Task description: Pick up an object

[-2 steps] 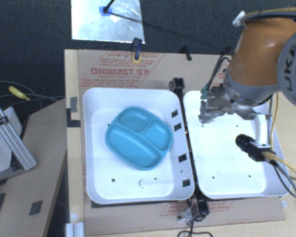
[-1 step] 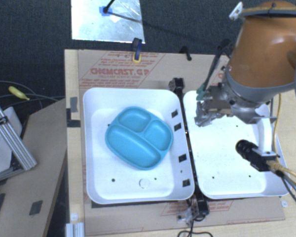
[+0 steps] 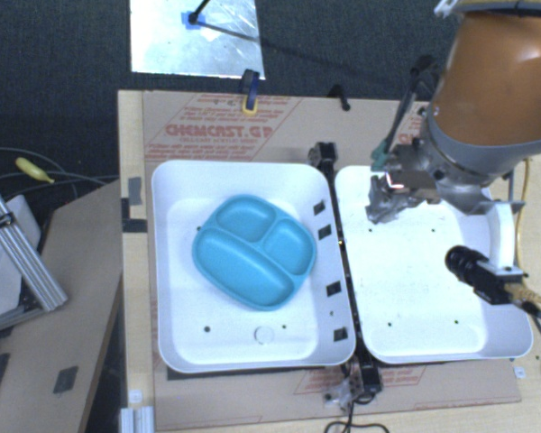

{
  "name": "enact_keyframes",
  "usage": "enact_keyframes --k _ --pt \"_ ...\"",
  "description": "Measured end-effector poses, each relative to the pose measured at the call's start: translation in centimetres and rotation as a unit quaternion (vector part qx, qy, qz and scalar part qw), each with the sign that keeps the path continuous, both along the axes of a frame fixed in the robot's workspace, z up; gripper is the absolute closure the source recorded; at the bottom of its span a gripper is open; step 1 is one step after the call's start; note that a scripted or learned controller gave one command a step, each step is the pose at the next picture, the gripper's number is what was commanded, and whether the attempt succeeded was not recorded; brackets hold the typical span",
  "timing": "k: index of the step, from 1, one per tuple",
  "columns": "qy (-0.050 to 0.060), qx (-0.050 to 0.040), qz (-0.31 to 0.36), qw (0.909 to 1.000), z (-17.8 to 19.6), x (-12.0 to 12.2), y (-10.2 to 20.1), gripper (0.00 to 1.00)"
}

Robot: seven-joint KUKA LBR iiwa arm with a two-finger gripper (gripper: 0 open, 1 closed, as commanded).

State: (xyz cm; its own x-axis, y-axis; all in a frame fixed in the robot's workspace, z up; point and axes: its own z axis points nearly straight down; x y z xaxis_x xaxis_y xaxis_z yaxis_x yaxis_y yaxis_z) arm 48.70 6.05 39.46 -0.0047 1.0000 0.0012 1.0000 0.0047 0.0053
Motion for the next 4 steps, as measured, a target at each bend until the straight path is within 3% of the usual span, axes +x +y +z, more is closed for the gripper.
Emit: enact_keyframes --k 1,2,3,4 --pt "0.001 0.0011 0.003 1.0000 0.3 -0.1 7.3 1.00" --pt "0.001 0.0000 -0.001 1.0000 0.3 0.0 6.8 0.00" --pt "-0.004 0.0016 0.001 1.0000 8.6 4.8 10.2 0.00" --pt "0.001 0.0014 0.003 1.0000 9.5 6.2 17.9 0.00"
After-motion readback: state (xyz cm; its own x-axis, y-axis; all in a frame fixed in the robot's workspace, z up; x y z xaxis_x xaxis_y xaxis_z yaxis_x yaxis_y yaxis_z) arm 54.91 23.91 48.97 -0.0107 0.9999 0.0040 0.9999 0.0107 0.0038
